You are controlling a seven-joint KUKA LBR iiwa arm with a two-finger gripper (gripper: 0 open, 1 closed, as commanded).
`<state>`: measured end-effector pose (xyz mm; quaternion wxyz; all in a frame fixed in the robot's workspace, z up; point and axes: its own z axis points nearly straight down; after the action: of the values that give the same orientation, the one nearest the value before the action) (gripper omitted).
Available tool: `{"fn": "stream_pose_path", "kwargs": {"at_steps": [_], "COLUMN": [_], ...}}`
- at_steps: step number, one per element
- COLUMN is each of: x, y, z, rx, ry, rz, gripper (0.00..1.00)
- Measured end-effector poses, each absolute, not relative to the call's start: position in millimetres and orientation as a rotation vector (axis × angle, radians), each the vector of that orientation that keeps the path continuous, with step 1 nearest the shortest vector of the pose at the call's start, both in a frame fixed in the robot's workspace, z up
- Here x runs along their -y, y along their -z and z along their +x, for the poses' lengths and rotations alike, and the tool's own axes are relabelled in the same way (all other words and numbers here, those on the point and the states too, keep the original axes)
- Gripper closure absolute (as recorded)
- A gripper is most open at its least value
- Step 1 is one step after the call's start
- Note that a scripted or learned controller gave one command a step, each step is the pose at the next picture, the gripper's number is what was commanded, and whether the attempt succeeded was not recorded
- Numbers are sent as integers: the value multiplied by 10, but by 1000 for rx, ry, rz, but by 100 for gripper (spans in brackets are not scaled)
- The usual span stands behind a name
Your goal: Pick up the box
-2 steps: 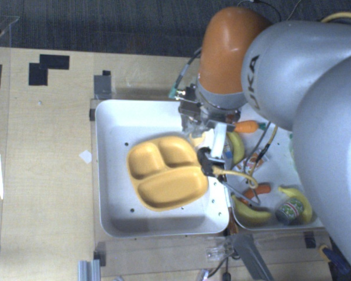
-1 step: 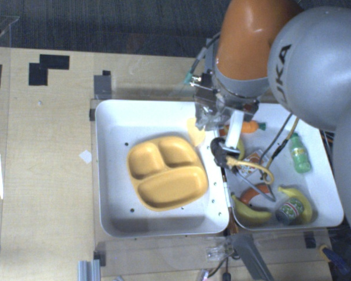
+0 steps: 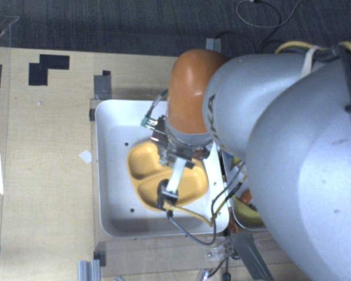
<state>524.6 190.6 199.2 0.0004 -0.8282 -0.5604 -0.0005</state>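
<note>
A grey robot arm with an orange band reaches from the right over the left white bin [image 3: 112, 174] on a pale wooden worktop [image 3: 41, 186]. Its end effector [image 3: 176, 160] hangs low over the bin's middle, and I cannot tell whether it is open or closed. The box [image 3: 141, 157], yellow and rounded with two lobes, lies on the bin floor directly beneath it, partly hidden by the wrist.

We are seeing yellow box [image 3: 141, 157] lying in left white bin [image 3: 112, 127], near its middle. Two rounded, shallow halves are sitting side by side. Arm [image 3: 190, 95] is covering its right part.
</note>
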Motion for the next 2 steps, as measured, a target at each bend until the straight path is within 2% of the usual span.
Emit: {"fn": "stream_pose_path", "kwargs": {"at_steps": [1,2], "x": [-2359,-2353], "y": [-2484,-2780], "z": [4978,4872], "rx": [1613,1594], "ry": [5,5], "rz": [-2695,-2706], "gripper": [100,100]}}
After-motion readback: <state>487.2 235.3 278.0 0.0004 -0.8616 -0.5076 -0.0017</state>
